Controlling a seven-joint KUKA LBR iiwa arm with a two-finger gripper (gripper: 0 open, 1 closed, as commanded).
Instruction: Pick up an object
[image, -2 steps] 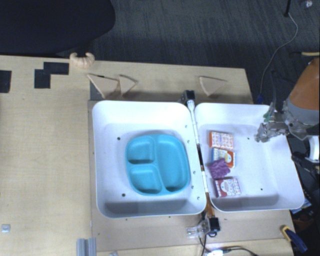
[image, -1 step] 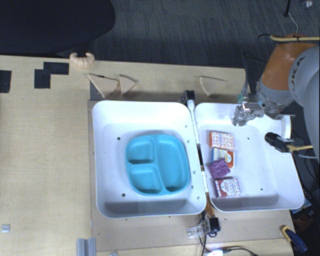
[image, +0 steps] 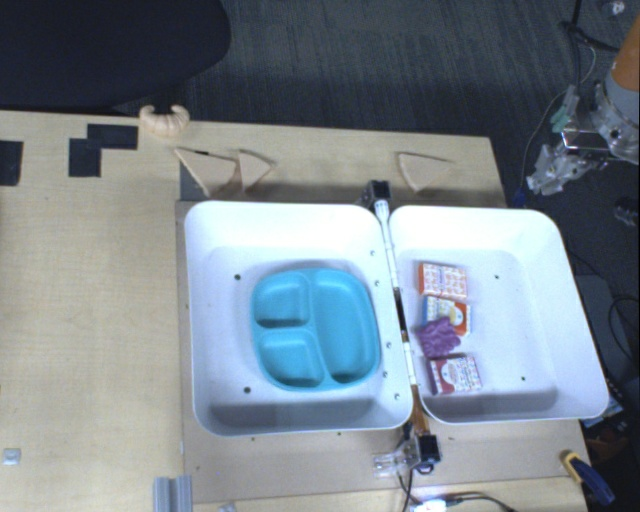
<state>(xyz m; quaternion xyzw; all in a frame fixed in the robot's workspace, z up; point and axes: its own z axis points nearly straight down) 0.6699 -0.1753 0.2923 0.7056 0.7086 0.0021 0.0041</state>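
Observation:
In the right bin (image: 540, 250), along its left side, lies a row of small things. A red and white packet (image: 443, 279) is farthest back, and a second packet (image: 447, 314) sits just in front of it. A purple crumpled object (image: 438, 338) partly overlaps that second packet. A third red packet (image: 456, 374) lies nearest the front. My gripper (image: 549, 172) hangs outside the bins, beyond the right bin's far right corner, well away from the objects and with nothing seen in it.
The left bin (image: 215, 300) holds a blue divided tray (image: 315, 325). A black clip (image: 377, 192) joins the bins at the back. Cables (image: 420, 460) lie at the front of the wooden bench (image: 90, 330).

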